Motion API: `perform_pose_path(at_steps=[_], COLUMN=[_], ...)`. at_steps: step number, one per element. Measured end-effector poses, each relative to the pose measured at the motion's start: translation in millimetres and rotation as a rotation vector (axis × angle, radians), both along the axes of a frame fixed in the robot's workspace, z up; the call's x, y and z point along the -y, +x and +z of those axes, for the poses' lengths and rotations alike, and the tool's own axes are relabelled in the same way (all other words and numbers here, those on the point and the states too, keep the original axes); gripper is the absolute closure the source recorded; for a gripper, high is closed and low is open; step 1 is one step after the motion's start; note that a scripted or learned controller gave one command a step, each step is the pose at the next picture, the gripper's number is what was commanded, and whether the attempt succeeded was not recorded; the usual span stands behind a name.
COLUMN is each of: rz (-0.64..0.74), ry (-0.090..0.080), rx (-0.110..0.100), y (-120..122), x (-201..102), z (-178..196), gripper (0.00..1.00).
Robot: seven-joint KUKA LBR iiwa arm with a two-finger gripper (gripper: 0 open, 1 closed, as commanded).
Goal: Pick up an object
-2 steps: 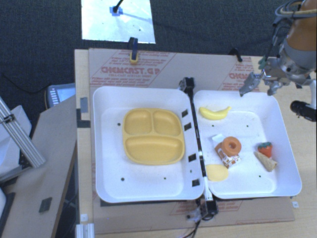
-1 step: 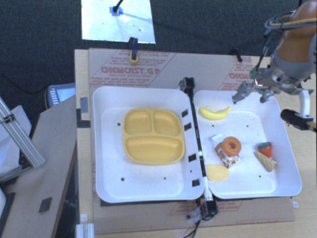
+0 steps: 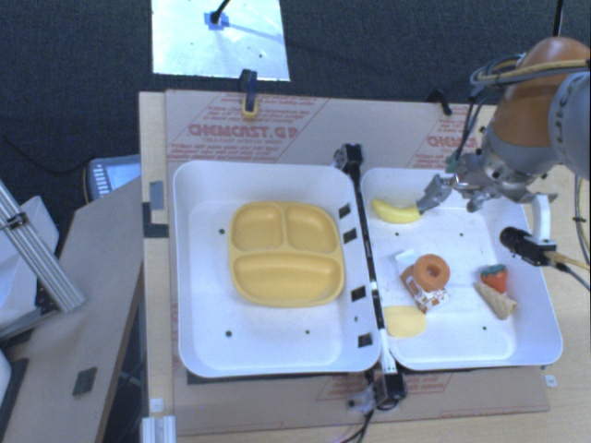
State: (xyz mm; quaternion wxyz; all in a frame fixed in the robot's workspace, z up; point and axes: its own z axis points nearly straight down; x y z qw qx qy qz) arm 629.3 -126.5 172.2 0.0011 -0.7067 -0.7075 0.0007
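I see dark carpet floor around the tabletop. A shiny metal sheet lies beyond it.

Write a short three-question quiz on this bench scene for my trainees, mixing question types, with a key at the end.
1. True or false: the yellow divided plastic tray lies in the same shallow white bin as the yellow toy banana.
2. Multiple choice: which item lies nearest the two-finger gripper? A) the toy banana B) the orange ring-shaped toy doughnut C) the flat pale yellow disc
3. Fill in: the small toy with a red top and tan cone lies in the ____ bin, as the camera sees it.

Key:
1. False; the tray is in the left bin, the banana in the right bin.
2. A
3. right
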Motion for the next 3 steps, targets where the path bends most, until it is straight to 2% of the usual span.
perform_pose_path(at_steps=[1,2,3], rz=[-0.001,-0.001,0.003], ry=[0.0,-0.002,-0.002], rx=[0.0,0.007,0.009], y=[-10.5,-8.0,2.6], x=[0.7,1.2,2.0], z=[-50.5,-36.4,12.6], gripper=[0.0,1.0,1.0])
